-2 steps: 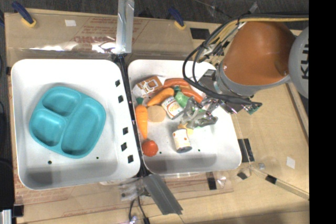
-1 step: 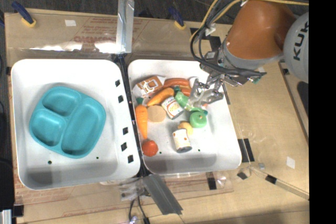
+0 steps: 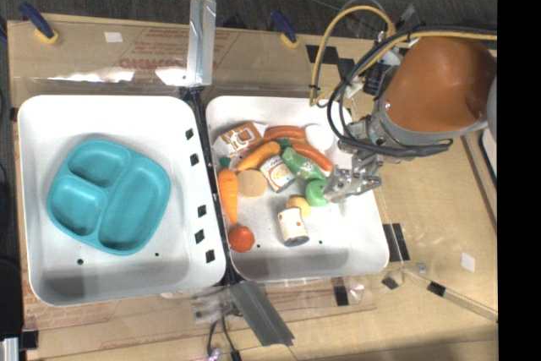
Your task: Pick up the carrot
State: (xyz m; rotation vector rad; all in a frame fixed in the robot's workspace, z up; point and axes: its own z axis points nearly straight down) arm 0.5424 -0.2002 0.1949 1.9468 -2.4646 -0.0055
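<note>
The carrot (image 3: 228,195) is a tapered orange piece lying lengthwise against the left wall of the right bin (image 3: 355,254), its tip pointing toward the front. My gripper (image 3: 350,183) hangs low over the right side of that bin, under the orange wrist band. It is right beside a green toy (image 3: 315,193) and well to the right of the carrot, with other toys between them. Nothing shows as held.
Crowding the right bin are a red tomato (image 3: 241,238), a small can (image 3: 293,226), a tan disc (image 3: 250,183), sausages (image 3: 285,132), a green vegetable (image 3: 300,162) and a small box (image 3: 242,137). A teal divided plate (image 3: 106,195) lies in the left bin (image 3: 42,266).
</note>
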